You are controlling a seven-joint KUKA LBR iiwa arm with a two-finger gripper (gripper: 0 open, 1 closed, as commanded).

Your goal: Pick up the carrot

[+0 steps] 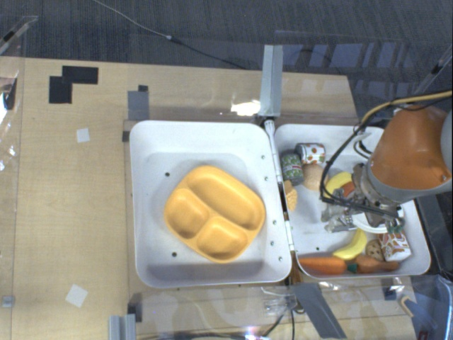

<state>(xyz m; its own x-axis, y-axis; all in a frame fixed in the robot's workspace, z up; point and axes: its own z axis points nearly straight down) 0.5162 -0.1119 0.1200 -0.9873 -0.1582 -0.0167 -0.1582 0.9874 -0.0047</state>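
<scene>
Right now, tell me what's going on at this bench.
A grey arm with an orange band reaches in over the right bin, which holds a jumble of toy food. Its hand hangs above the items, nothing visibly held. The carrot lies untouched along the bin's near wall, beside a banana. The left bin holds a yellow divided tray.
</scene>
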